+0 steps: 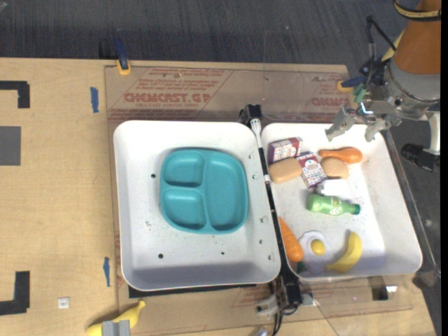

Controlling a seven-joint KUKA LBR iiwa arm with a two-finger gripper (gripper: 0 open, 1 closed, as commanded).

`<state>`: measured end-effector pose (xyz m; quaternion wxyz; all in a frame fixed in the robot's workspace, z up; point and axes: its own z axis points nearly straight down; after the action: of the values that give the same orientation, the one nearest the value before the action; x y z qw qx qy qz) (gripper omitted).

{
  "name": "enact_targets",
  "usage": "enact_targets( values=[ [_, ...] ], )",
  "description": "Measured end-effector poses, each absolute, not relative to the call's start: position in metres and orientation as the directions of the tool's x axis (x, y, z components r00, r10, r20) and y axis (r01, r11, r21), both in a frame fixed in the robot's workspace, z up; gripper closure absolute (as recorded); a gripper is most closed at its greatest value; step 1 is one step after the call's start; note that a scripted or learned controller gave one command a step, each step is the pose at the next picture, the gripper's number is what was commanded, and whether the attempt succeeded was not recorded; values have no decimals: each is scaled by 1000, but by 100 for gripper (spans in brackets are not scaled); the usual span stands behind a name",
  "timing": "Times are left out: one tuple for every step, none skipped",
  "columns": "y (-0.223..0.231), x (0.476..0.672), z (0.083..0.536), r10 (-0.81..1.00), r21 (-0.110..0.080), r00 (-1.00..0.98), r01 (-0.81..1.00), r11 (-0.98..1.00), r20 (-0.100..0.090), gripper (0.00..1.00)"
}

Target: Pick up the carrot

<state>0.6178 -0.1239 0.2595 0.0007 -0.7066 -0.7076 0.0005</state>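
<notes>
The carrot (290,239) is orange and tapered. It lies along the left wall of the right bin (392,208), near the front, beside a fried egg toy (316,244). My gripper (356,127) hovers over the back right corner of that bin, far from the carrot. It is open, its two fingers spread apart with nothing between them. Just below it lies an orange sausage-shaped toy (341,155).
The right bin also holds two purple packets (285,148) (310,171), a bread roll (284,170), a brown bun (335,168), a green bottle (332,204) and a banana (348,252). A teal divided plate (205,190) sits in the left bin (133,208).
</notes>
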Motion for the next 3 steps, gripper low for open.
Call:
enact_targets(
  values=[
    [-182,650,143,998,-16,64,998,-64,1,0],
    [-197,667,105,966,-1,-257,966,257,-1,0],
    [-204,670,89,991,-16,131,991,-131,28,0]
  ],
)
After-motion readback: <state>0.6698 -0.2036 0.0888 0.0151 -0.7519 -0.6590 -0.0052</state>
